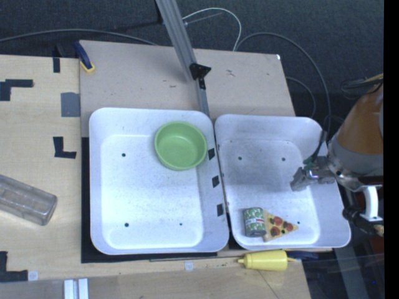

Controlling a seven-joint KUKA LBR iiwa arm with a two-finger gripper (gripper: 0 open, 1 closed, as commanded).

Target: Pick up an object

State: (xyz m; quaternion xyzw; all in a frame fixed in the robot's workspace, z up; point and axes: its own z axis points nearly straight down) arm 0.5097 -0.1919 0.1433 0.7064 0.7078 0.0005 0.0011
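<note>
Where two white bins (103,167) sit on a tan bench (249,83), dark carpet behind, end effector (305,178) grip unclear.

Green bowl (181,145) matt plastic; white bins (112,185) speckled, smooth; bench (137,73) wood.

bench (156,80) | two white bins (106,167) | yellow bottle (267,261) | clear cylinder (25,200)

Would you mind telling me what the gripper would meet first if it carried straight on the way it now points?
The gripper points leftward and down over the right bin. Straight on, it would probably meet that bin's bare floor first. The can and pizza slice lie off that line, though depth is unclear.
</note>
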